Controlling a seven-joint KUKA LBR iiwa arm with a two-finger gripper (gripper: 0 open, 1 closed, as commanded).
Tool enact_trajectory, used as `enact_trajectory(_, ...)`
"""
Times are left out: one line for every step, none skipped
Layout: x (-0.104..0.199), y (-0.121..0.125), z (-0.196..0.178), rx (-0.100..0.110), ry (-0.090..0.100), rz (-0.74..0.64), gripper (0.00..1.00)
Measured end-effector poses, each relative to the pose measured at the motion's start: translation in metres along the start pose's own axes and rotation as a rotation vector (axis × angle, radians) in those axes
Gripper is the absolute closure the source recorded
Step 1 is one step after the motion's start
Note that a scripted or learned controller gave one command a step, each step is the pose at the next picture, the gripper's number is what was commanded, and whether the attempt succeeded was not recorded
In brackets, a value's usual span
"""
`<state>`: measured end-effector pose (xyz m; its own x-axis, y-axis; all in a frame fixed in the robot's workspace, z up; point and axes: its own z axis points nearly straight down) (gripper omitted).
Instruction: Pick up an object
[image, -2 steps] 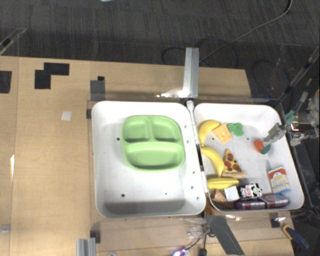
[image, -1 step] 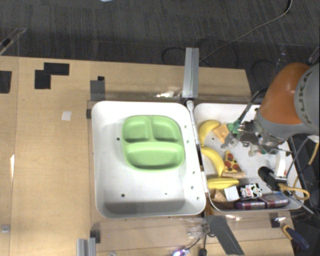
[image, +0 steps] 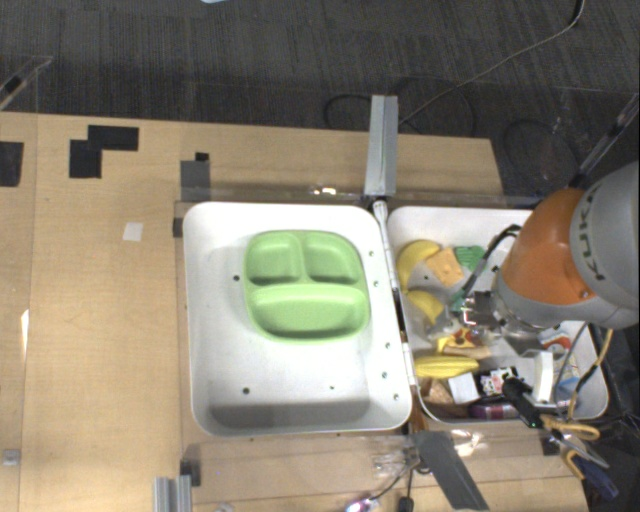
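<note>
Clutter (image: 440, 300) in the right bin (image: 400, 225) lies beside the tool (image: 472, 318).

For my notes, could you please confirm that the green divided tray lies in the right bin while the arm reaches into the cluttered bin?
Not quite: the camera view shows the green divided tray in the left bin, not the right one. The arm does reach into the cluttered bin.

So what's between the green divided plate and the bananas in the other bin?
In the camera view, the two bins' adjoining white walls lie between them: the green divided plate sits in the left bin, the bananas just past the divide in the right bin.
</note>
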<state>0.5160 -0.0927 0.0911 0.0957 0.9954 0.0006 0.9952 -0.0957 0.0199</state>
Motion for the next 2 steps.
enact_trajectory(0.000, 0.005, -0.016, -0.016, -0.001, 0.001, 1.00)
enact_trajectory(0.055, 0.041, -0.114, 0.016, 0.000, 0.081, 1.00)
